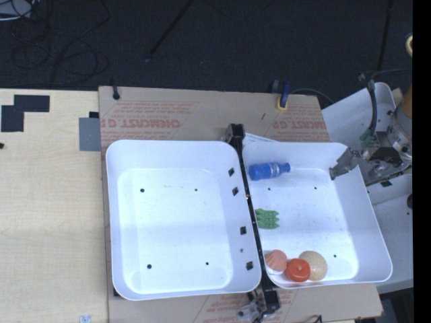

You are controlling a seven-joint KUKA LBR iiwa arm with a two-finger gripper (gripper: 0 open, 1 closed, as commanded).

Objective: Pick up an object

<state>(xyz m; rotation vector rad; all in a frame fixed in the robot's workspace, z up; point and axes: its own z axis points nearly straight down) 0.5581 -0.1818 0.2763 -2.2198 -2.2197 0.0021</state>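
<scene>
Two shallow white plastic bins [111, 180] sit on brown cardboard; I see my gripper [350, 161] spread wide, holding nothing, right of the small blue plastic bottle [269, 171].

Two white bins [175, 152]; one blue bottle [269, 171], one green toy [267, 219], three round pieces [297, 267].

We see blue bottle [269, 171] lying flat near right bin's far wall; green toy [267, 219] mid-left; pink [275, 260], red [297, 270], tan [313, 264] round pieces clustered at near edge.

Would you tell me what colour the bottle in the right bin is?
Blue, seen in the camera view: bottle.
</scene>
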